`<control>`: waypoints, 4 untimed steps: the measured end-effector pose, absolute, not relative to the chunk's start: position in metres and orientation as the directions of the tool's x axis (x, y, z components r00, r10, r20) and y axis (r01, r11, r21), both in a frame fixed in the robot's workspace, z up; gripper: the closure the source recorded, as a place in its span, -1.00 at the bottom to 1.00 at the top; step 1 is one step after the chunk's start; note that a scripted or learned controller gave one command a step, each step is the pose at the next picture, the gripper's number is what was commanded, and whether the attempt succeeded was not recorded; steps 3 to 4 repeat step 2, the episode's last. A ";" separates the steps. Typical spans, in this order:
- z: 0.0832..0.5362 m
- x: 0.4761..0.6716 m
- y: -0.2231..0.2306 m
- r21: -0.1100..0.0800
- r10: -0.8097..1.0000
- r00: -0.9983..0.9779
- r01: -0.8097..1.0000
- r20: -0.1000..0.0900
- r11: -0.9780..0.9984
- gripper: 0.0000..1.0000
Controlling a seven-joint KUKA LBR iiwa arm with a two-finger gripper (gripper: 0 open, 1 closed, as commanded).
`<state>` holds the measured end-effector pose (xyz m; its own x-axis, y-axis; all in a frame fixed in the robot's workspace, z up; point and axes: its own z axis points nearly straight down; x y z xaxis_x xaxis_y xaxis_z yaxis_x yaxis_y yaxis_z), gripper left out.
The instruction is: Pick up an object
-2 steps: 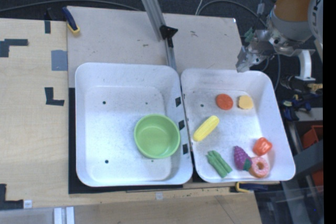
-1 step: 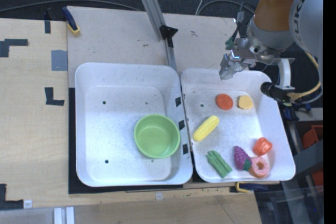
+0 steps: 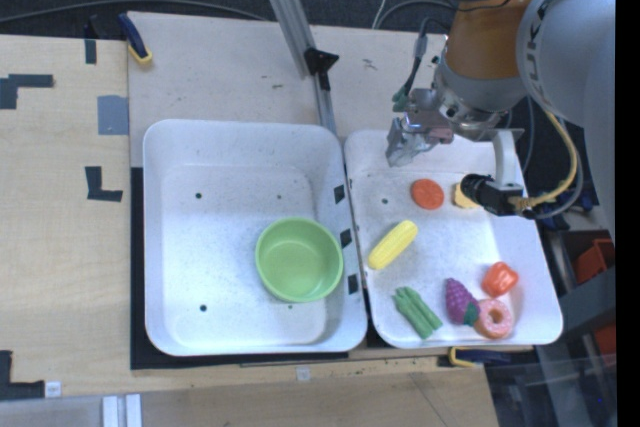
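Pink donut [image 3: 494, 318] nearest, right bin [image 3: 530, 245] corner; gripper [image 3: 405, 147] above far edge, finger state unclear, possibly empty.

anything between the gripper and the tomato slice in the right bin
Nothing visible does. The gripper hangs over the far left corner of the right bin, and the red tomato slice lies just toward the near side of it, with bare bin floor between them. The corn lies farther forward, out of the way.

Two white bins [image 3: 165, 215] hold one green bowl [image 3: 298, 260] and seven toy foods (one corn cob [image 3: 392, 244], one doughnut [image 3: 494, 318], one grape bunch [image 3: 458, 299] among them).
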<state>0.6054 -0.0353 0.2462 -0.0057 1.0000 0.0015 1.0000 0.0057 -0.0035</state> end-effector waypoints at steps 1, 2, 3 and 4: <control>0.249 0.604 0.018 -0.002 1.000 -0.007 1.000 0.002 0.007 1.00; 0.247 0.590 0.063 -0.003 1.000 -0.006 1.000 0.001 0.006 1.00; 0.247 0.590 0.063 -0.003 1.000 -0.006 1.000 0.001 0.006 1.00; 0.247 0.590 0.063 -0.003 1.000 -0.006 1.000 0.001 0.006 1.00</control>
